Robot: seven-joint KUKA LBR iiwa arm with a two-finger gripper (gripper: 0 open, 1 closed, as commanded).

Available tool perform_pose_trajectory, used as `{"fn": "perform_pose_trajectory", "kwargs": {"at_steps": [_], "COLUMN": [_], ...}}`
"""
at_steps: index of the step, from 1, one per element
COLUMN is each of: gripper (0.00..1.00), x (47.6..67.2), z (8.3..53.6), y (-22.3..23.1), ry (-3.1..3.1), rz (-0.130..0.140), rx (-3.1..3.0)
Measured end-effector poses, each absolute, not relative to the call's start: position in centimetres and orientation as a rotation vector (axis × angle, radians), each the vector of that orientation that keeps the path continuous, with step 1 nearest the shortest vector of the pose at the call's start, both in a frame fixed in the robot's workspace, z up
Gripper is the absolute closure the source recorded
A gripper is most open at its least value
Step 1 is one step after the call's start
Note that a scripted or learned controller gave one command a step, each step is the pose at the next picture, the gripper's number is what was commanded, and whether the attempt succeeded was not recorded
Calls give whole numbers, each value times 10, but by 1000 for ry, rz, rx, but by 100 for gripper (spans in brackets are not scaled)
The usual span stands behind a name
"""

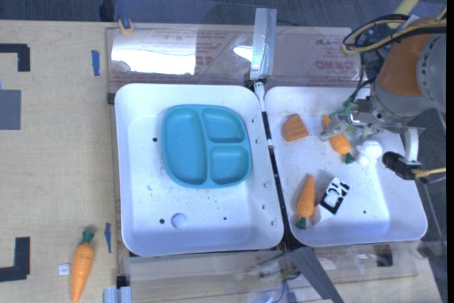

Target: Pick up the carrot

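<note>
The gripper (343,130) is low over the far side of the right white bin (397,216), its fingers closed around a small orange carrot (341,145) with a green stalk. Another orange carrot (306,199) lies near the bin's middle, beside a black-and-white tag (333,196). An orange wedge (295,128) sits to the left. The left bin (135,174) holds a blue divided plate (206,145).

One fixed camera looks down at a slant on the table (42,152) and both white bins (135,174), the arm (408,74) entering from the right.
</note>
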State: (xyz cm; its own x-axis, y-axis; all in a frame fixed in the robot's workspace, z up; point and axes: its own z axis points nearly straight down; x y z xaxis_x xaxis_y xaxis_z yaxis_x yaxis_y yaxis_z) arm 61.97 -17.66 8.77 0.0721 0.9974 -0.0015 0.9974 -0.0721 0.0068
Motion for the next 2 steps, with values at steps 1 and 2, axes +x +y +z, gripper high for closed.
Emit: {"fn": "perform_pose_trajectory", "kwargs": {"at_steps": [1,2], "gripper": [100,100], "x": [620,665], "z": [98,167], "y": [-176,-130], "ry": [2137,2288], "rz": [7,-10], "rx": [2292,2167]}}
